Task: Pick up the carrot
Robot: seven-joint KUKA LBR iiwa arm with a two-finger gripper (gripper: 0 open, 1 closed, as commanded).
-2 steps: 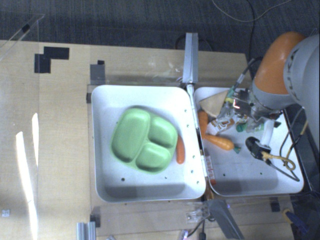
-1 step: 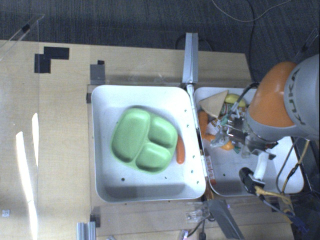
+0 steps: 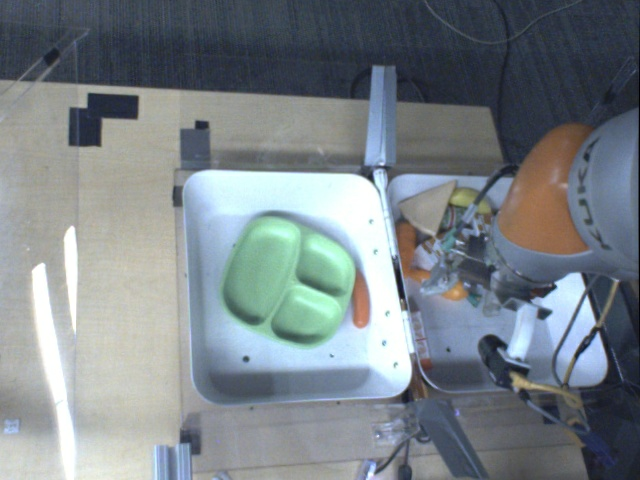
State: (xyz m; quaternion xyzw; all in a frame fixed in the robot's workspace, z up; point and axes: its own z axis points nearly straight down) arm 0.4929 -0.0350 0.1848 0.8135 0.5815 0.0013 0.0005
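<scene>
From above, two bins are sitting side by side. One carrot point(image 3: 361, 302) is lying in the left bin point(image 3: 210, 368), touching one green tray point(image 3: 288, 280). The arm point(image 3: 560, 208) is hanging over the right bin point(image 3: 455, 368); grip state unreadable.

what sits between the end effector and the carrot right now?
In the camera view, the end effector is over the right bin; the carrot lies in the left bin beside the green plate. Between them: the two bins' adjoining walls.
</scene>
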